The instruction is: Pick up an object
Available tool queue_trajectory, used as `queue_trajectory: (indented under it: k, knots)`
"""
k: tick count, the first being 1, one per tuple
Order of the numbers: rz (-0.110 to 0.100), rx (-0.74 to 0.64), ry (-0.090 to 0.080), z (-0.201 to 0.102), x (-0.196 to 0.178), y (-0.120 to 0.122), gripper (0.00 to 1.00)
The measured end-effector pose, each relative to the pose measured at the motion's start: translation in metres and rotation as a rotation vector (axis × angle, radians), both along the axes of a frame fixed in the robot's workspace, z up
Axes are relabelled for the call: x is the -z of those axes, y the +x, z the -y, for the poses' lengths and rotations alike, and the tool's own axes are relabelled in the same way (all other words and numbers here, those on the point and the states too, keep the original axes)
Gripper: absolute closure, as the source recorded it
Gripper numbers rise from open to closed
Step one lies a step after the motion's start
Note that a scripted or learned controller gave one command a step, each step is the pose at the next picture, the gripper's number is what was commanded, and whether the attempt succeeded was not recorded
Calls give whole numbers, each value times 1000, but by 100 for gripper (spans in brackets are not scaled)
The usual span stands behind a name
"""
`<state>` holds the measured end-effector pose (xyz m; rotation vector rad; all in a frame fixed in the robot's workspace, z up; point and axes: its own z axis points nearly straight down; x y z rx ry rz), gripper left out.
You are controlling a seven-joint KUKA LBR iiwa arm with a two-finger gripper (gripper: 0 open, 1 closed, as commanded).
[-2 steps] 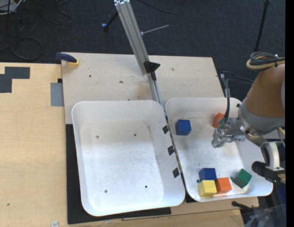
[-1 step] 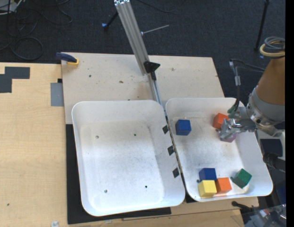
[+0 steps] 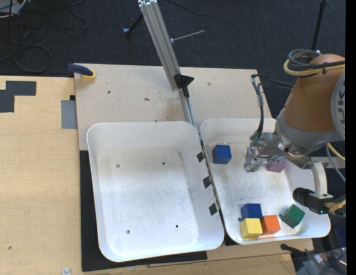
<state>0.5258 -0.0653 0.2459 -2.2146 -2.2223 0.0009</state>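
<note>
The left bin (image 3: 144, 188) lies beside the right bin (image 3: 226, 132), their rims touching. In the right bin a blue cube (image 3: 222, 153) sits near the far left. At the near end a second blue block (image 3: 251, 211) touches a yellow cube (image 3: 251, 228), with an orange cube (image 3: 270, 224) and green block (image 3: 293, 216) alongside. The gripper (image 3: 256, 160) hangs low over the bin, a pale purple block (image 3: 276, 165) just beside it, perhaps touching; whether the fingers are apart or together I cannot tell.
</note>
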Motion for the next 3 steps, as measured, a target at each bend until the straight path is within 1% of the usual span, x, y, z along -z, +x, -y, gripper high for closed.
queue_trajectory:
  k: [1, 2, 3]
  knots:
    - [1, -1, -1, -52, -6, 8, 100]
    - [-2, -1, -1, -106, 8, 9, 100]
    - [0, -1, -2, -153, 19, 26, 100]
